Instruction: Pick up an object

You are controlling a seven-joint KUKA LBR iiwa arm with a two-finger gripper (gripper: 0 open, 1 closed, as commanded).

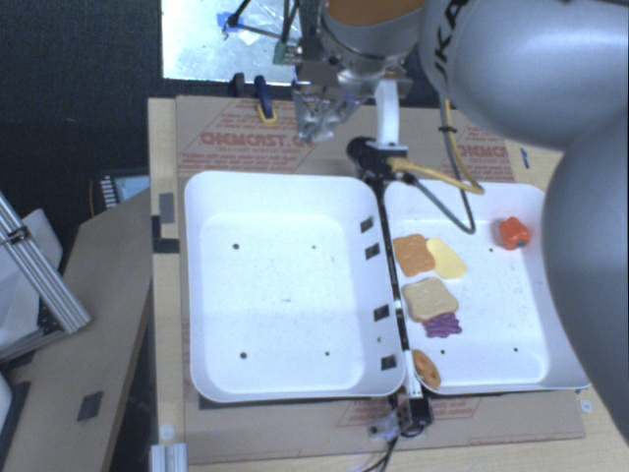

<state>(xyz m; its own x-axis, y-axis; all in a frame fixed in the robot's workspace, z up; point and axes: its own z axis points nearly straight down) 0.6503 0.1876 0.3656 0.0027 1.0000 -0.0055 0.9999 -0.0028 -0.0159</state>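
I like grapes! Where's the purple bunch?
The purple grapes lie in the right bin, near the divider, just below the slice of bread and above the pretzel.

1. A brown cardboard sheet (246,138) with red printed lettering covers the table and serves as the landmark here.
2. Two small clamps (263,98), dark with a yellow tip, sit on the sheet's far edge towards its left corner.
3. Silver aluminium rails (34,273) lean well to the left of the sheet.
4. A bright foil-like panel (211,28) lies beyond the sheet's far edge.
5. A yellow cable (442,177) crosses the sheet's far right part.
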